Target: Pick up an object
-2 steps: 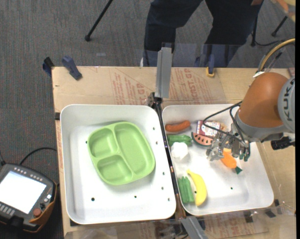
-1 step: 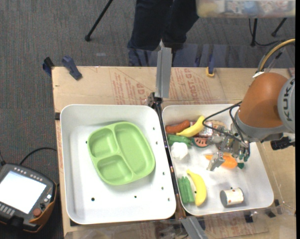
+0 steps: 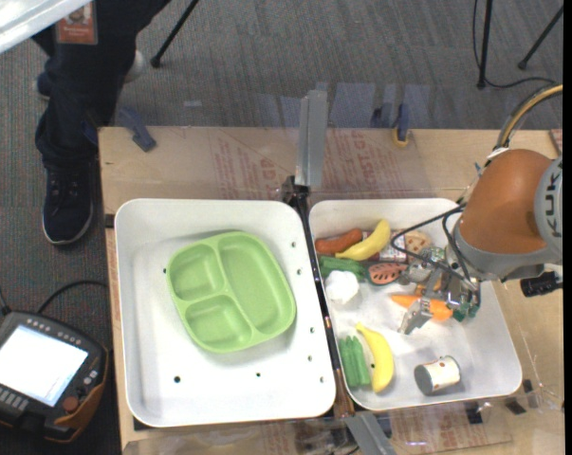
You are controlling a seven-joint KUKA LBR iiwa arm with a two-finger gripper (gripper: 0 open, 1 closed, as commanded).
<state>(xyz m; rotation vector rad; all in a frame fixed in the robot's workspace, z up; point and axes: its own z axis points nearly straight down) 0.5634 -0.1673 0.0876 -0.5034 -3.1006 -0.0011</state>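
The right bin (image 3: 494, 363) holds toy foods. An orange carrot (image 3: 408, 300) lies near its middle, and my gripper (image 3: 426, 309) is low right over it, reaching in from the right under the orange-banded wrist (image 3: 508, 207). Around it are a yellow banana (image 3: 369, 244), a red sausage (image 3: 338, 243), a brown-red slice (image 3: 387, 274), a white lump (image 3: 342, 286), a second banana (image 3: 378, 356), green beans (image 3: 354, 360) and a grey can (image 3: 437, 374). The gripper hides part of the carrot.
The left bin (image 3: 143, 387) carries a green divided plate (image 3: 230, 290). A grey upright post (image 3: 312, 145) stands behind the seam between the bins. A person's legs (image 3: 72, 112) and a teach pendant (image 3: 34, 368) are off the bench to the left.
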